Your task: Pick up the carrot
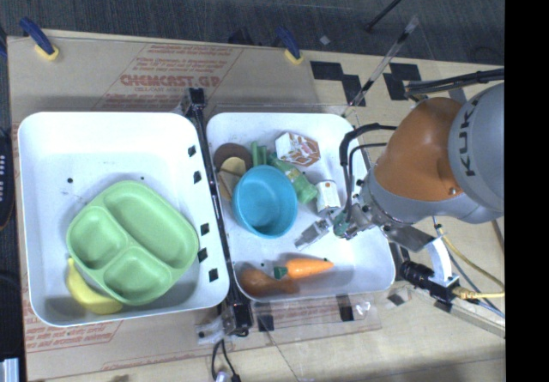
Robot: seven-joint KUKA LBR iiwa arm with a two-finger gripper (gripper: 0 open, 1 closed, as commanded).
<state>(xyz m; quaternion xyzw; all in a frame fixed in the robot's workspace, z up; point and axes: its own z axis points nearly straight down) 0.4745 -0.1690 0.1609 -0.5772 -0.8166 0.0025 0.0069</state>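
The orange carrot (pixel 309 268), with a green stub at its left end, lies along the front wall of the right bin (pixel 371 262). My gripper (pixel 310 235) hangs over the right bin a little above and behind the carrot, between the carrot and a blue bowl (pixel 266 201). It is apart from the carrot, and nothing shows in its grasp. The grey arm with its orange band (pixel 420 161) reaches in from the right over the bin's right wall.
A brown oblong vegetable (pixel 261 281) touches the carrot's left end. Behind the bowl sit a brown round piece (pixel 232 157), a green item (pixel 300 181), a small printed carton (pixel 298 148) and a white block (pixel 327 195). The left bin (pixel 51 148) holds a green divided plate (pixel 133 239) over a yellow object (pixel 84 293).
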